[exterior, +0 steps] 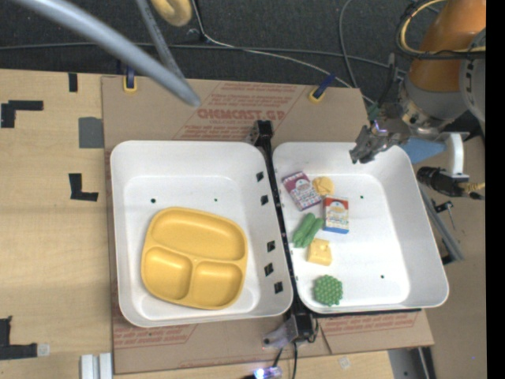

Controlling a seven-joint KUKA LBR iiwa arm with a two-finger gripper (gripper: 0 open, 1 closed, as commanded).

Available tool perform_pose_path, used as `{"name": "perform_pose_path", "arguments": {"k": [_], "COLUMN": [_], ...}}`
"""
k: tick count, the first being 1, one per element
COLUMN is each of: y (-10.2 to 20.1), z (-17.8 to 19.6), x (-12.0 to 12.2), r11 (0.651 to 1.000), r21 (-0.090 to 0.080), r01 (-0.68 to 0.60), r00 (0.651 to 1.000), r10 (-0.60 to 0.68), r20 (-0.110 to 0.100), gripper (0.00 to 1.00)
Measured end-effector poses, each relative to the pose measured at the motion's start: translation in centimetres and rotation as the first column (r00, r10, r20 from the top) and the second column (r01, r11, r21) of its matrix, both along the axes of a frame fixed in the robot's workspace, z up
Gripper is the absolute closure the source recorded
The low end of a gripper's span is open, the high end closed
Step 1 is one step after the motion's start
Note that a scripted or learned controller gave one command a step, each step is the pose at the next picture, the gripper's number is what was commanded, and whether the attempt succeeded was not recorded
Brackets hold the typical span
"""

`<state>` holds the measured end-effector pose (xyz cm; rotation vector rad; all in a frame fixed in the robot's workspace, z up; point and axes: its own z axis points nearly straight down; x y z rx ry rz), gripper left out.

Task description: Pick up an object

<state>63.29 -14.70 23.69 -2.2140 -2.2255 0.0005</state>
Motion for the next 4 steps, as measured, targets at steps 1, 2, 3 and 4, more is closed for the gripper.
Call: {"name": "perform_pose_path", "arguments": {"k": [1,2,3,4], "y": [4.9,10.1,13.8,18.5], "z": [0.8,1.4,1.0,-0.4], "x": [-2.2,-4.3,-6.4,-7.8], "r11": [1.0,1.0,1.0,1.0], "r21": [0.0,0.001,-0.001,-0.001], "r01": [0.0,-0.001,0.001,0.0], "r00": [1.0,1.0,1.0,1.0], "r10": [0.0,0.001,-0.001,0.0], "r20": [-0.001,0.0,-0.002,-0.002], "gripper": [1.0,1.0,1.0,1.0]}}
